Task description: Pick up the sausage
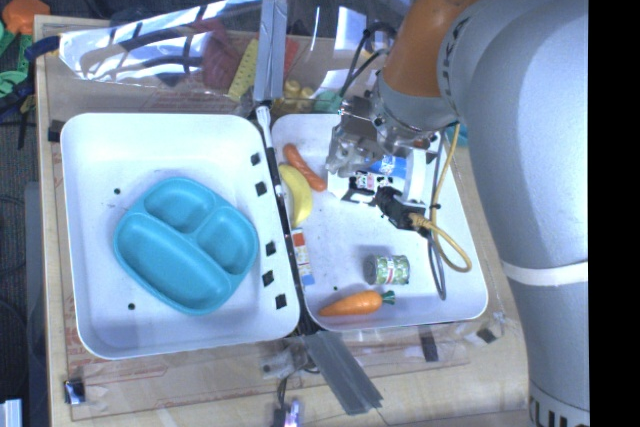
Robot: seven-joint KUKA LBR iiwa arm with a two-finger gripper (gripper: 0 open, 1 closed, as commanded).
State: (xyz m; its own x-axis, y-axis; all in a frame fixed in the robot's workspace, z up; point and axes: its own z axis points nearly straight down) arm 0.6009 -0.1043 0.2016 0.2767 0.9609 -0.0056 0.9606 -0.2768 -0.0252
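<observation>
Camera position: we look from a fixed spot above the tabletop (60,355).
Facing: we look down at a slant on both bins, left bin (90,185) and right bin (455,265).
Closeness: the arm (520,115) looms large at right.
</observation>
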